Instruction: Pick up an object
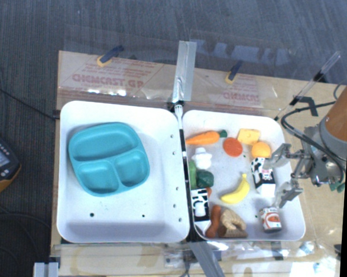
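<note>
Gripper (pixel 283 173) spread open, holding nothing; black-and-white carton (pixel 261 172) lies just left of its fingers

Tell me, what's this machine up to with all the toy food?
A robot arm reaches in from the right, its end effector open and holding nothing, over the right bin's right side. That bin holds toy food: a carrot, a banana, a tomato. The left bin holds a blue divided plate.
</note>
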Controlling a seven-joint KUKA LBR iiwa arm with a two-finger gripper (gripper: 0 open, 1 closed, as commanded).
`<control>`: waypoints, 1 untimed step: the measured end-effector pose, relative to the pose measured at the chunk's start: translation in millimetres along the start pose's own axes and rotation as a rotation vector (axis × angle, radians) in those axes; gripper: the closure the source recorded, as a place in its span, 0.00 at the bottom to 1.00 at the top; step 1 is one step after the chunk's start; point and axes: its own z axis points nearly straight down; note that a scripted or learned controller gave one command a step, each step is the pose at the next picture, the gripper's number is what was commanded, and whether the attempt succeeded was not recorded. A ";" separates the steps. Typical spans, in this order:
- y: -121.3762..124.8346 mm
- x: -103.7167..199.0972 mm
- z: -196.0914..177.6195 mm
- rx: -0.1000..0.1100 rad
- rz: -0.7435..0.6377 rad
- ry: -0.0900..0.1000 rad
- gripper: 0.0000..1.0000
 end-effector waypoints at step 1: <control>-11.8 -55.8 170.1 0.002 0.044 -0.001 0.00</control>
